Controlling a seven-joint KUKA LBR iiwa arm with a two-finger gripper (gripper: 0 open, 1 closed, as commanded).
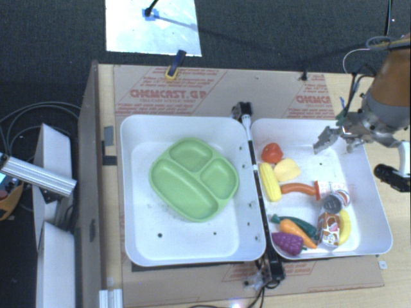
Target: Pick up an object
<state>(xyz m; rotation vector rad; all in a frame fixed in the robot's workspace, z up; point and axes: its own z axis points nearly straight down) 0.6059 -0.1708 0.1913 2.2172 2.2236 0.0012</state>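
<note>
My hand hovered over the right bin's far corner, apart from the toys; looked spread and gripping nothing, though blurry. Green plate sat in left bin.

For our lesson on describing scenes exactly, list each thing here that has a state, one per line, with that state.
Green plate: right side up in the left bin, nothing on it.
Corn: lying flat in the right bin.
Banana: lying flat.
End effector: above the right bin, holding nothing.
</note>
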